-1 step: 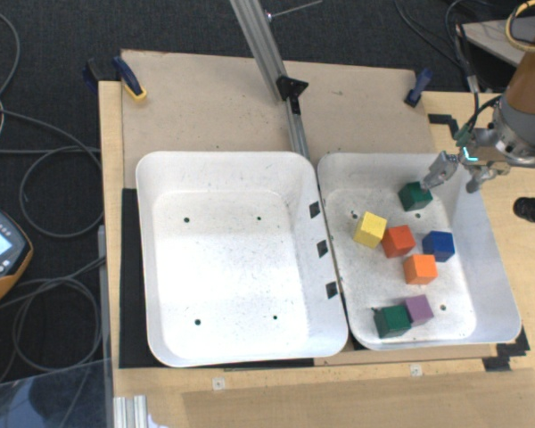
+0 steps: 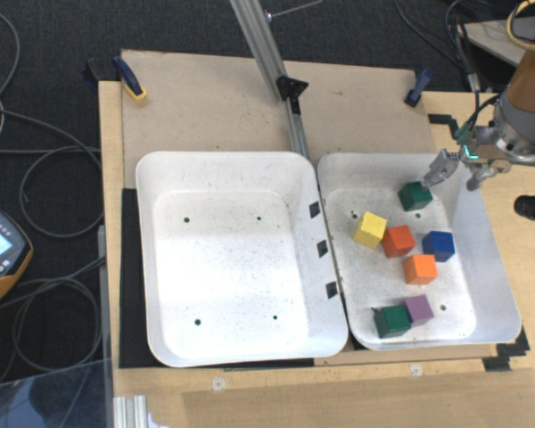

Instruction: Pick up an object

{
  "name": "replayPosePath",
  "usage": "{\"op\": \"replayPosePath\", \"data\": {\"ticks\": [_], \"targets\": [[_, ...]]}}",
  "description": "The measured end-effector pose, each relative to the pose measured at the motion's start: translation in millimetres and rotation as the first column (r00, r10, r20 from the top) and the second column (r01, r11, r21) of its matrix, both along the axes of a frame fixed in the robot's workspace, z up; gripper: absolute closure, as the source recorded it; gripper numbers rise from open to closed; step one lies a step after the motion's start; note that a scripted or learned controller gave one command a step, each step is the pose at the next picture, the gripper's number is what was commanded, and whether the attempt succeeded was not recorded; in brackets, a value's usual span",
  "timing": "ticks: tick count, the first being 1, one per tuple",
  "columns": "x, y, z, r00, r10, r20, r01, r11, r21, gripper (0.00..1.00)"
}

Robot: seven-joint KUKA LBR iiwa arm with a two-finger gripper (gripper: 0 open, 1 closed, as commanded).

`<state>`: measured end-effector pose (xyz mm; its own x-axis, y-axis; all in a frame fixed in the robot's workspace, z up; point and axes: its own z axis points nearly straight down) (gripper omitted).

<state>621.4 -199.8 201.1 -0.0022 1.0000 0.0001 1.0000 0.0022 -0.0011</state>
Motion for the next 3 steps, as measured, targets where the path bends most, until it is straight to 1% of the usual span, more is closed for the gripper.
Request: {"op": "replayPosePath", "data": {"ticks": [1,2,3], "targets": [[-8,8,-50,1.0,-0.001,-0.005,0.001,1.0,0.002,0.0],[-9,9,-103,1.0,-0.002,-0.005,0.002,1.0,0.002,0.0],[-6,9,-88,1.0,-0.001,0.004,0.001,1.0,0.0,1.0]]}}
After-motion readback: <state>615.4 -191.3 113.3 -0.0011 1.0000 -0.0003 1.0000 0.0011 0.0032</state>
